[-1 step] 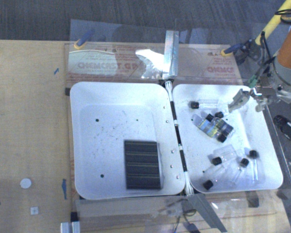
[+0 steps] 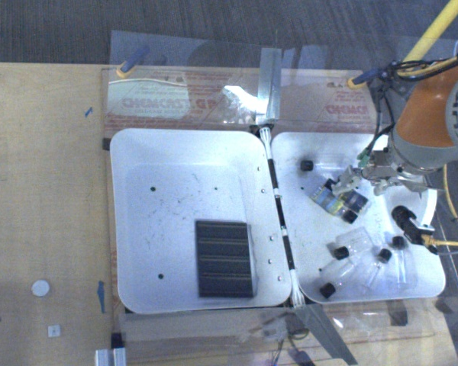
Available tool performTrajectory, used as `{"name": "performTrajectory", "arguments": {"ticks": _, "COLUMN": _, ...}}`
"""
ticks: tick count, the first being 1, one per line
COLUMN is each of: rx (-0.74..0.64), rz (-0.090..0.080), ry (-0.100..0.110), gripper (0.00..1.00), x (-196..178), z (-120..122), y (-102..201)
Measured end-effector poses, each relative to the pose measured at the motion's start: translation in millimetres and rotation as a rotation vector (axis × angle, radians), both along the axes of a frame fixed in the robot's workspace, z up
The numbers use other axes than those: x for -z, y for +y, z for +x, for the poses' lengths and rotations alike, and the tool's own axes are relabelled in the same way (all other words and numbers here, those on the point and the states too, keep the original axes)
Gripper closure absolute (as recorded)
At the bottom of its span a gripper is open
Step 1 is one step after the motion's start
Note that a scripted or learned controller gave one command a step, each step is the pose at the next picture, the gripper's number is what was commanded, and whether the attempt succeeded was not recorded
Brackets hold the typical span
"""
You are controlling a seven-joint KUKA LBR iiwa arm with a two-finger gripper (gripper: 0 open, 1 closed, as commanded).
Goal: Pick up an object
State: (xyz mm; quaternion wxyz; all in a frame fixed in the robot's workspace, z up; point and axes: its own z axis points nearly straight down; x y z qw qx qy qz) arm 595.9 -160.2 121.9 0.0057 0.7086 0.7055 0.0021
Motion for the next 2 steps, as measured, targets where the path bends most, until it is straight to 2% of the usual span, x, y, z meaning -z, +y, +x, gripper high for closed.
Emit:
{"name": "performTrajectory", "arguments": {"ticks": 1, "rx": -0.032, "rz": -0.012, "ry": -0.026, "gripper": 0.00, "x": 16.8, "z": -1.3, "y": 13.8}}
{"name": "performTrajectory", "arguments": {"ticks": 2, "rx": -0.056, "rz": -0.015, "ry": -0.031, "gripper": 0.00, "x": 17.1, "z": 7.0, "y": 20.1}}
